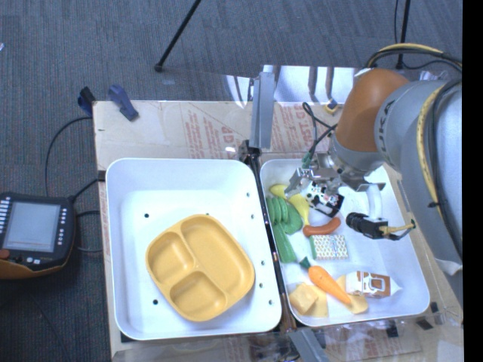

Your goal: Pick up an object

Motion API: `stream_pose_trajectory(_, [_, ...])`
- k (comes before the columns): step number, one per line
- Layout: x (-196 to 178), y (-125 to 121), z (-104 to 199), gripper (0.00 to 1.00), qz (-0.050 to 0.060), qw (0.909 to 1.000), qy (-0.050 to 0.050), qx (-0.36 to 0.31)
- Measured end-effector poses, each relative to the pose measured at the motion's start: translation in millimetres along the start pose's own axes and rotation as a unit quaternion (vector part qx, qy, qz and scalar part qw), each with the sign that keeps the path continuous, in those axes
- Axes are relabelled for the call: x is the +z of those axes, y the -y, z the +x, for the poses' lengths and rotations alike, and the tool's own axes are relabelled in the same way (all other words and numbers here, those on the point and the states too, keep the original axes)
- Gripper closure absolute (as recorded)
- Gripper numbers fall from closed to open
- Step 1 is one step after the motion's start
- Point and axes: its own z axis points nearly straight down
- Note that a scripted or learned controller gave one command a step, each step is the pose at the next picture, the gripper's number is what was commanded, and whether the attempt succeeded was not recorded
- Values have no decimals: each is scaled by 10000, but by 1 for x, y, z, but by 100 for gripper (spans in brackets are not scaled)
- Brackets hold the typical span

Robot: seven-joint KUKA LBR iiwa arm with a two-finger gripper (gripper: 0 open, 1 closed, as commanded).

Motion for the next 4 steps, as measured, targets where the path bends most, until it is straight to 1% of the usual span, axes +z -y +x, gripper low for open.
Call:
stream_pose_trajectory(1, [0,2,7,0,-4,9967,-2,-813])
stream_pose_trajectory(2, [-120,1,3,0,60,9906,-62,-1363])
stream_pose_trajectory(3, [-129,4,-36,0,113,9908,-73,-1347])
stream_pose_trajectory(4, [-13,23,-7,0,71,9858,-66,-1678])
